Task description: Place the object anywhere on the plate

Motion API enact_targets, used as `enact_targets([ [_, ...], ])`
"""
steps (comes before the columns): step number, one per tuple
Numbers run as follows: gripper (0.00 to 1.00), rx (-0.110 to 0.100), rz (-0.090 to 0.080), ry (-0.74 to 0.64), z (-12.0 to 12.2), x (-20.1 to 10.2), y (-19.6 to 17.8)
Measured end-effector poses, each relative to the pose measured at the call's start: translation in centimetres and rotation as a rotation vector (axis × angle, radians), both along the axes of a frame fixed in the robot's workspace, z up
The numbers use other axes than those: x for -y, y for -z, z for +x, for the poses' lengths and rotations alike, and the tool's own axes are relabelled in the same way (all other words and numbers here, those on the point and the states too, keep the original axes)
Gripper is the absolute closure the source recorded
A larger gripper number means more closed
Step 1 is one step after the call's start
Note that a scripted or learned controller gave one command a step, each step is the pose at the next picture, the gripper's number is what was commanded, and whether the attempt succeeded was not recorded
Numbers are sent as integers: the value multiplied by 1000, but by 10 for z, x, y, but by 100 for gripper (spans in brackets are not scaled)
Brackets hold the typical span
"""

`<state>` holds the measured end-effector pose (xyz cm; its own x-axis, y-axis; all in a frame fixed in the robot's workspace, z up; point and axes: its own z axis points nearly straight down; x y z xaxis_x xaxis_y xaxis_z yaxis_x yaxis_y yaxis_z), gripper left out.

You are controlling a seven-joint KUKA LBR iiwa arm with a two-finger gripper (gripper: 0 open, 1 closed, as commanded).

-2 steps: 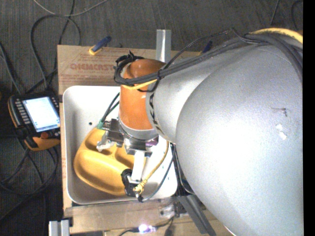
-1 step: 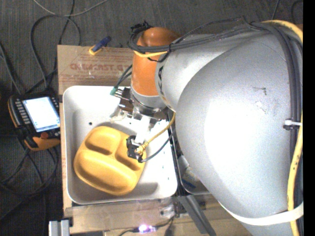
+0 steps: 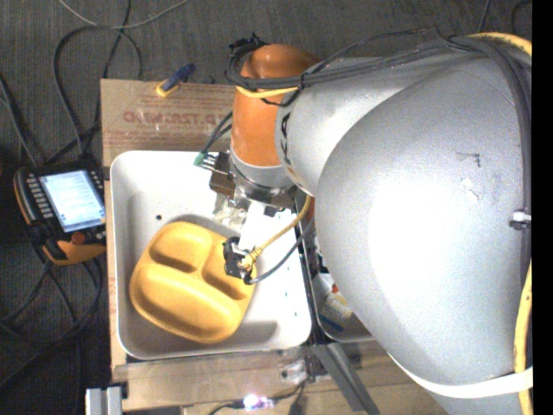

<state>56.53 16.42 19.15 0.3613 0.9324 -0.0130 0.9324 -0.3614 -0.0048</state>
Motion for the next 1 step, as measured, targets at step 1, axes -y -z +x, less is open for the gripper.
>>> enact_targets([
  [1, 100, 0, 8, -67, -67, -22, 39],
])
